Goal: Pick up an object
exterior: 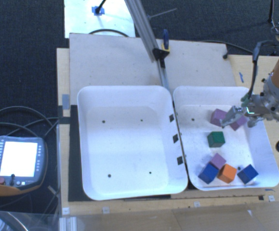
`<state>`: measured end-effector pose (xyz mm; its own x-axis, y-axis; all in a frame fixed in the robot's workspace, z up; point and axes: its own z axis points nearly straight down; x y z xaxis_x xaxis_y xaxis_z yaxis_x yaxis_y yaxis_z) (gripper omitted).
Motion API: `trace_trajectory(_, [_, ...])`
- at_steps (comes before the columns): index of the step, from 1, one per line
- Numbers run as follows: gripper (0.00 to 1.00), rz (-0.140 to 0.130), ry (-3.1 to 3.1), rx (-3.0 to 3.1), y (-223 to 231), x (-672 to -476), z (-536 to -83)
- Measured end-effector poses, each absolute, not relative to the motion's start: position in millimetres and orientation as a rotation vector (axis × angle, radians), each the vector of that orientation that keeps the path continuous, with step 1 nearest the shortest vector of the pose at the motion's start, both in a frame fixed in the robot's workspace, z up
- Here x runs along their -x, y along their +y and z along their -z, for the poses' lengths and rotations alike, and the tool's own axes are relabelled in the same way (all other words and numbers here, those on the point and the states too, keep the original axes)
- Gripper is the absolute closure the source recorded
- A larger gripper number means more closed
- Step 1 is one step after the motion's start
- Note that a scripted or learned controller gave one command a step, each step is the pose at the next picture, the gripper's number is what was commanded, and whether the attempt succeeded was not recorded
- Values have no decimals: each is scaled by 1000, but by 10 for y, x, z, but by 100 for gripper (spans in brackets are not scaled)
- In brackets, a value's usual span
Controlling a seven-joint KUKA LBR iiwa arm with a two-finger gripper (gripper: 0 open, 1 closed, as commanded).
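Observation:
The right bin (269, 174) holds several small blocks: a green cube (216, 139), two purple cubes at the back (219, 116) (238, 123), a purple cube (218, 160), an orange cube (227, 173) and two blue cubes (208, 173) (247, 173) at the front. My gripper (236, 115) reaches in from the right and hangs over the two back purple cubes, between them. No block shows held between its fingers.
The left bin (88, 143) lies beside the right one with black tags along the shared rim. A slanted metal pole (141, 20) rises behind the bins. A teach pendant (16, 165) lies off the bench at the left.

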<state>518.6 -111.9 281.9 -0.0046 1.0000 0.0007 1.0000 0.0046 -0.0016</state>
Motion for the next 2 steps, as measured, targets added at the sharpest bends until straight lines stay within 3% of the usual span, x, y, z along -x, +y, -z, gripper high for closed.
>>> trace_trajectory(1, [0,3,-2226,2219,-1120,-5191,-2839])
trace_trajectory(2, [0,-4,-2220,2217,-1180,-5204,-2233])
